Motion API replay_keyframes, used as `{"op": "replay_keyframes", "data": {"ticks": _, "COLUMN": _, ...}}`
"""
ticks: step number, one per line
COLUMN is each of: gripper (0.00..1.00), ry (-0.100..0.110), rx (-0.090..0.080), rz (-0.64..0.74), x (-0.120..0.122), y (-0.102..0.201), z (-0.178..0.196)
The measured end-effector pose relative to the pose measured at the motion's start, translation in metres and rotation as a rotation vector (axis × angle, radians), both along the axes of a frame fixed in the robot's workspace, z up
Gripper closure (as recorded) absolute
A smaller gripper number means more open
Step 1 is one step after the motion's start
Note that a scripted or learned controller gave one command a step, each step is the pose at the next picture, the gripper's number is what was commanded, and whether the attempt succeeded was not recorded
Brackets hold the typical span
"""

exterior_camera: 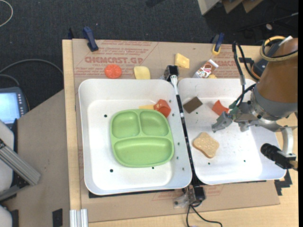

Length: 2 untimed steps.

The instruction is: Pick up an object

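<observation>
Your bench (123,56): brown board, two white bins (94,126), dark carpet around. Gripper (222,123) over right bin; state unclear.

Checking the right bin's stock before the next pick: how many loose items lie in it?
3: a brown block near its upper left, a red piece beside the tool, and toast lower left. The arm may hide more.

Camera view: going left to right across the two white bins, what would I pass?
Green tray → red piece → brown block → toast slice → gripper.
</observation>
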State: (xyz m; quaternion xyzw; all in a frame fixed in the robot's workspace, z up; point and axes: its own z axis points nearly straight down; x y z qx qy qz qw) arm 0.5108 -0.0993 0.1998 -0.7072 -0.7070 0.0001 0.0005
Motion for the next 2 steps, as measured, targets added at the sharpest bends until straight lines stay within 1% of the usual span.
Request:
{"op": "replay_keyframes", "data": {"ticks": 1, "gripper": 0.00, "ry": -0.002, "rx": 0.002, "rz": -0.001, "x": 0.009, "y": 0.009, "z": -0.119}}
{"op": "replay_keyframes", "data": {"ticks": 2, "gripper": 0.00, "ry": -0.011, "rx": -0.006, "rz": -0.002, "x": 0.076, "y": -0.060, "z": -0.081}}
